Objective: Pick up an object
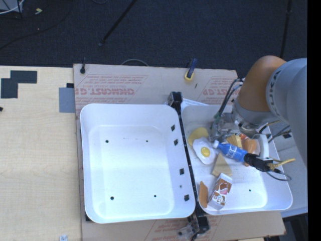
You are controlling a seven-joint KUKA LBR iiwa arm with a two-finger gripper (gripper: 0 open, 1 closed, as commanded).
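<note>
My gripper (pixel 219 133) is low in the right bin (pixel 261 197), near its back middle. Just below it lies a blue bottle (pixel 231 151) with a white cap, slanting down to the right. A toy fried egg (pixel 204 151) sits left of the bottle, with a yellow piece (pixel 198 133) behind it. A tan wedge (pixel 221 166) lies under the bottle's near side. Toward the front are a small brown-and-white carton (pixel 220 192) and an orange stick (pixel 202 194). An orange-brown item (pixel 251 145) rests to the right of the bottle.
The left bin (pixel 130 164) stands beside the right one, a black-clipped divider (pixel 181 154) between them. Both bins rest on cardboard (pixel 125 87). The grey arm with its orange band (pixel 258 87) comes in from the right above the right bin's back corner.
</note>
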